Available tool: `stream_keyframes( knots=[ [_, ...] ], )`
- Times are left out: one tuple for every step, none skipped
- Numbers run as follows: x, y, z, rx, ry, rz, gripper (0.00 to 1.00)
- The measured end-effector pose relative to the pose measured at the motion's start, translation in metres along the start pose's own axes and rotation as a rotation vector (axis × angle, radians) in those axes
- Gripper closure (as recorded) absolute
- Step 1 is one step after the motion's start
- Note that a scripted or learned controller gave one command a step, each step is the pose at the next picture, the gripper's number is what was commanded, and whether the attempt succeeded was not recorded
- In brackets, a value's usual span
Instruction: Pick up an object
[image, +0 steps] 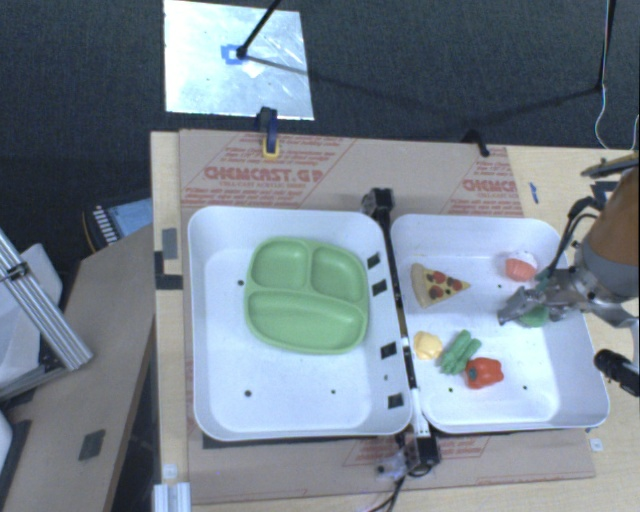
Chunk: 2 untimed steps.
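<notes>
My gripper (522, 309) is down in the right bin (575, 400), near its right side, with the arm coming in from the right. A small green object (536, 319) shows right under the gripper's tip, partly hidden by it. Just above the gripper lies a red and white toy food piece (520, 267). Farther left in the same bin are a pizza slice (438, 284), a yellow piece (428, 346), green beans (459, 352) and a red pepper (484, 372).
The left bin (215, 400) holds a green sectioned plate (306, 294). A black divider clip strip (392, 300) runs between the bins. Cardboard (300, 170) underlies both bins, and cables hang at the far right.
</notes>
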<state>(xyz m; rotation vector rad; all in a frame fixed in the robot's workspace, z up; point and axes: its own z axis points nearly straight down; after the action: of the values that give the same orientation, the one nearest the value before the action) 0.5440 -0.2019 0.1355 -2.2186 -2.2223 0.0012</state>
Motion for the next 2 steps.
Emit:
stream_keyframes(
  knots=[
    [0.0,0.0,0.052,0.0,0.0,0.0,0.0],
    [0.0,0.002,0.039,-0.005,-0.002,0.0,1.0]
  ],
)
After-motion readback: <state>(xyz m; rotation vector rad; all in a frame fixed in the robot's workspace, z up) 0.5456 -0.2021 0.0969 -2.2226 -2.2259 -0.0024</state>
